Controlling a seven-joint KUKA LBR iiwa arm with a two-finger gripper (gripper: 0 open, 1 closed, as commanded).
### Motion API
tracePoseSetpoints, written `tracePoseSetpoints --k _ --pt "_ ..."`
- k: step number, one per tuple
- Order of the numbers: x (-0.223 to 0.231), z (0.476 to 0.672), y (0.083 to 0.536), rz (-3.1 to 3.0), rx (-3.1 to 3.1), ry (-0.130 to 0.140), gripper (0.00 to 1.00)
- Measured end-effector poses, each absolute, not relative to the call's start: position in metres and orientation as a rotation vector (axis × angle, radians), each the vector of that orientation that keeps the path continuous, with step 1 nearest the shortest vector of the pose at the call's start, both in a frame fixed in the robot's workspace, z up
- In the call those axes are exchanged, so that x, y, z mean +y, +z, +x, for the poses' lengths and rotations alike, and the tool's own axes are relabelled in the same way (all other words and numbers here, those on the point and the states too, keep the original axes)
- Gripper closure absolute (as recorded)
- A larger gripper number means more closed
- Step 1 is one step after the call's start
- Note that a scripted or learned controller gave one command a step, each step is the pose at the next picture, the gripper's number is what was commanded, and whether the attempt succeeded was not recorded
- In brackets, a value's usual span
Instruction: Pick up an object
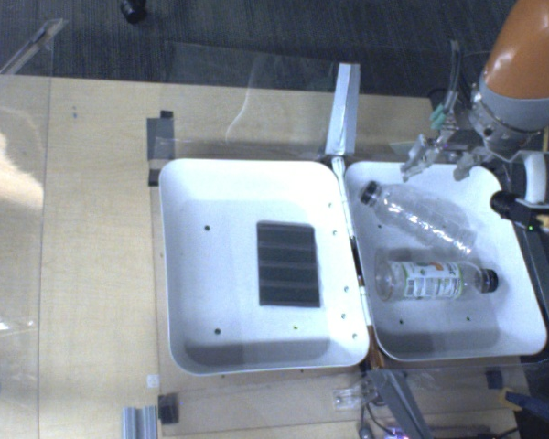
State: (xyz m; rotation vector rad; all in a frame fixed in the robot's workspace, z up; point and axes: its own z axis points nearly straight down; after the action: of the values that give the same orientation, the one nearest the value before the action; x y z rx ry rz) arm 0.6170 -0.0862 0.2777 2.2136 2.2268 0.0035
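Camera view: gripper (436,161) hovers at the right bin's (531,332) twelve o'clock rim, jaws apart and empty, poised above the crushed clear bottle (419,216); labelled bottle (435,280) lies toward six o'clock.

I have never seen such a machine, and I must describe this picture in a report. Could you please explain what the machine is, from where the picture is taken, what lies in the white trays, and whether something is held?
The picture comes from one fixed camera above the bench, looking down at a slant. The grey arm with the orange band, entering from the right, is a robot arm. At its end is the tool, two metal fingers for grasping, which hangs over the far edge of the right shallow white bin. Nothing is seen between its fingers, so it holds nothing.

The right bin holds two things: a clear crumpled plastic bottle lying at a slant, and nearer the camera a clear bottle with a printed label and dark cap, lying on its side. The left shallow white bin holds a flat dark ribbed rectangular block.
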Motion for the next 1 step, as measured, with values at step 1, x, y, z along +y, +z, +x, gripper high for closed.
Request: tracePoseSetpoints --k 1 --pt "-0.1152 0.5855 0.1478 1.918 2.465 0.018 0.00"
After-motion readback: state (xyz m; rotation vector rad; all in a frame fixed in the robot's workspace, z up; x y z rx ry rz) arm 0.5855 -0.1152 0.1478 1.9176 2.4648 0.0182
